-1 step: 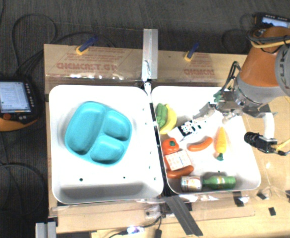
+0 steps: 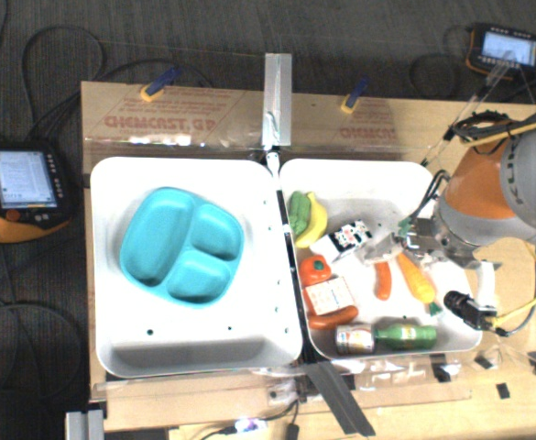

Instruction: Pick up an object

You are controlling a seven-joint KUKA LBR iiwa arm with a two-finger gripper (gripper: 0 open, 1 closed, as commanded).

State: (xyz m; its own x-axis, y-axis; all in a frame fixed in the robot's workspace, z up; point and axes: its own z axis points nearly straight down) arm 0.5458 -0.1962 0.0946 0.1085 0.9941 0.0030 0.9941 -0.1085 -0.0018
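Observation:
My gripper [image 2: 384, 248] hangs low over the middle of the right bin [image 2: 368, 177], reaching in from the right below the orange wrist band [image 2: 481, 189]. It sits just above a small orange carrot [image 2: 383, 280] and next to a longer yellow-orange carrot [image 2: 419, 280]. A black and white packet [image 2: 350, 236] lies right beside it on the left. Nothing can be seen held in it. Further left lie a yellow banana [image 2: 316, 220] and a green vegetable [image 2: 298, 211].
A red and white box [image 2: 327, 291], a brown sausage [image 2: 333, 317], a can [image 2: 354, 340] and a green bottle [image 2: 405, 335] crowd the right bin's front. A blue divided plate [image 2: 183, 246] lies in the left bin [image 2: 112, 337]. Cables trail at the bench's right.

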